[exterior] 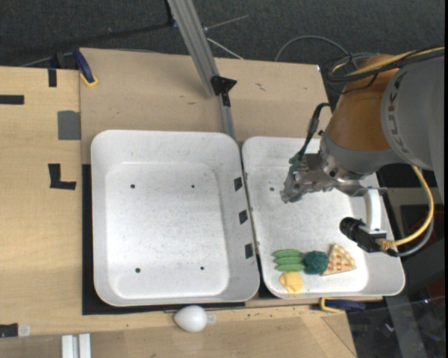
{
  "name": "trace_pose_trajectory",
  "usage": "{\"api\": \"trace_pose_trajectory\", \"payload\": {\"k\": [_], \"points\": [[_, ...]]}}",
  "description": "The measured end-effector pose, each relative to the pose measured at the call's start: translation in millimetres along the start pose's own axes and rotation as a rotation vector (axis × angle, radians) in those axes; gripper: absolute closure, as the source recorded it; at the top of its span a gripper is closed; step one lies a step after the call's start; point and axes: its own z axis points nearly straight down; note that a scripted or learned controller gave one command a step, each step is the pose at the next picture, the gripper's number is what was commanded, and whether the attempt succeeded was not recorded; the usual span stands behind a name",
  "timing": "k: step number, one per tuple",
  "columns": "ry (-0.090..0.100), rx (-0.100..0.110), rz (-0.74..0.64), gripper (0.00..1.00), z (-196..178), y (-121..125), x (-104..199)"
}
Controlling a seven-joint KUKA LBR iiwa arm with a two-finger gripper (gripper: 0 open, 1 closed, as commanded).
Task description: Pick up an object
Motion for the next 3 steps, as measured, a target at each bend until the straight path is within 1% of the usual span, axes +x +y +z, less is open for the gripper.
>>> {"api": "trace_pose_trajectory", "payload": {"k": [1, 2, 3], "points": [[0.0, 0.0, 0.001, 1.0, -5, 3, 43], [0.0, -0.001, 0.001, 1.0, -21, 9, 92], [-0.001, 0.002, 0.0, 1.0, -13, 11, 150]]}}
